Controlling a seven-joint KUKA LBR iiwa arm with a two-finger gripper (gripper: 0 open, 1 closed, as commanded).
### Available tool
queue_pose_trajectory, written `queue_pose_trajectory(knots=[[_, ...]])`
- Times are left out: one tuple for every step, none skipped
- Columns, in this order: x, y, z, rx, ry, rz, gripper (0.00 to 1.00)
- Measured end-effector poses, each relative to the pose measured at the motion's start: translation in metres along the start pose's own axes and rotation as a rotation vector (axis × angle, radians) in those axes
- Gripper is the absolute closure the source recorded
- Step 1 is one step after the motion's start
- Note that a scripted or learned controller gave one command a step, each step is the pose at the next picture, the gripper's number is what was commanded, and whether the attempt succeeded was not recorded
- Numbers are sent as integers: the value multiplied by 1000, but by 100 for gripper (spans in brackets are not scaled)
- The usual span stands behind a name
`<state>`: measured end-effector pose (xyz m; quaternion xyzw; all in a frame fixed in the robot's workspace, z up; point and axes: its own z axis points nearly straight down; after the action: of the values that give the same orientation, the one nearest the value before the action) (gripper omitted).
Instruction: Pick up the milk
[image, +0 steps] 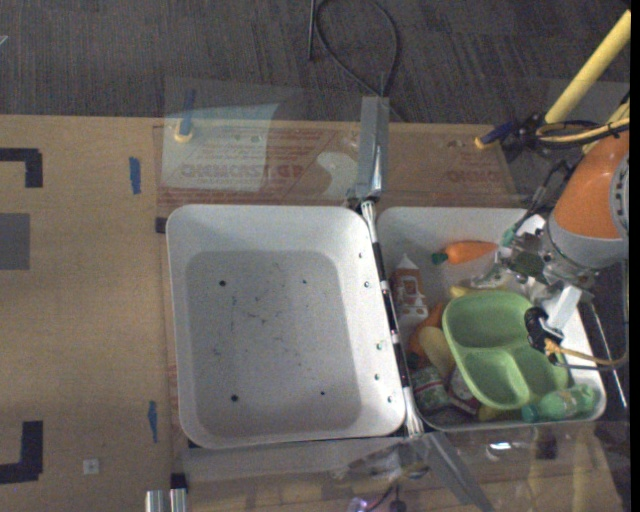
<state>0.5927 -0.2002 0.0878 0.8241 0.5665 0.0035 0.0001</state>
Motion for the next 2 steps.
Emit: queue_pose_trajectory(knots=[[-14, -23, -2, -8, 8, -52, 0], [-34, -65, -178, 3, -7, -94, 0]])
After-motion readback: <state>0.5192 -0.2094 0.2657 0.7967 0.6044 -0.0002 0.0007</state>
